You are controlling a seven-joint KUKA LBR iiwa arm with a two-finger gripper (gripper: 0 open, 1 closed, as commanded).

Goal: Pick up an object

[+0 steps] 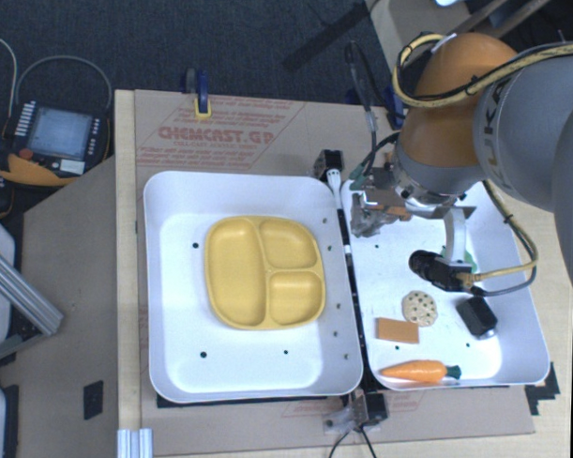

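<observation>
Toward the near side of the right bin, a round speckled cookie is lying flat on the white floor, and nothing is gripping it. Just below and left of the cookie a small tan slab is lying, close to it but apart. Nearer the viewer than the cookie, an orange carrot with a green stub is resting lengthwise along the bin's front rim.

Up and left of the cookie, by the bin's far left corner, the gripper is hanging over the white floor, well apart from the cookie. Whether the claw is released or clenched cannot be told, as its tip is sitting in a tangle of metal and wires under the wrist. The grey arm with its orange band is looming above and right of the cookie, covering the bin's far right part and running out past the frame's edge.

Left of the cookie, across the rims, the left bin is holding a yellow plate with three compartments, sitting about mid-bin.

Both bins are resting on a brown board with red lettering, and a blue clamp is gripping its far edge, up and left of the cookie. Dark carpet is showing beyond, and far left of the cookie a handheld screen unit is lying
</observation>
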